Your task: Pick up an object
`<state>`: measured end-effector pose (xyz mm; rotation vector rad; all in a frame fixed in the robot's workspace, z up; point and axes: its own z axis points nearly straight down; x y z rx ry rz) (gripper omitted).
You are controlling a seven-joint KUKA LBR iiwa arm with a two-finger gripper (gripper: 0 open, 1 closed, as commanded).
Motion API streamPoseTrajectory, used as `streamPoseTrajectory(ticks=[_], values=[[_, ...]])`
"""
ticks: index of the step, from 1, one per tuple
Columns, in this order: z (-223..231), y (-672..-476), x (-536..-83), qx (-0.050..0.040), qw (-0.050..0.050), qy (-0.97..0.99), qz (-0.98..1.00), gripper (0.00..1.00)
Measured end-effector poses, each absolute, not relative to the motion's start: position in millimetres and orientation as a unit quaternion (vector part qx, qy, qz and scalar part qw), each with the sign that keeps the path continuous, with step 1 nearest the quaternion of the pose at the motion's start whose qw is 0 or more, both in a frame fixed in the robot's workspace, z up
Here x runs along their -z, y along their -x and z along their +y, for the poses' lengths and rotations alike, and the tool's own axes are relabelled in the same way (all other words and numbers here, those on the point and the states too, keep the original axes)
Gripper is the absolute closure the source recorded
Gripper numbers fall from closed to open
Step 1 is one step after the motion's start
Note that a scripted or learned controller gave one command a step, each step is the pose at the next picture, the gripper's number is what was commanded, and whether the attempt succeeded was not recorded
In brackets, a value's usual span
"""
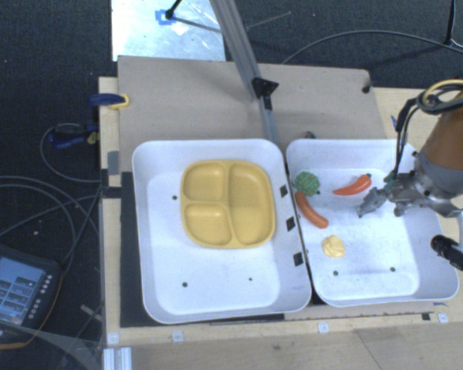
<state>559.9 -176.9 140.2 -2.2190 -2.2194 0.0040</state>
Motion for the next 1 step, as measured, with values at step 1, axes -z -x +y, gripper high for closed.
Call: streamPoseTrajectory(ticks=[1], values=[[-176.6, -559.4, -87.7, -0.001, 0.002, 0.707, -0.707, 0.0]])
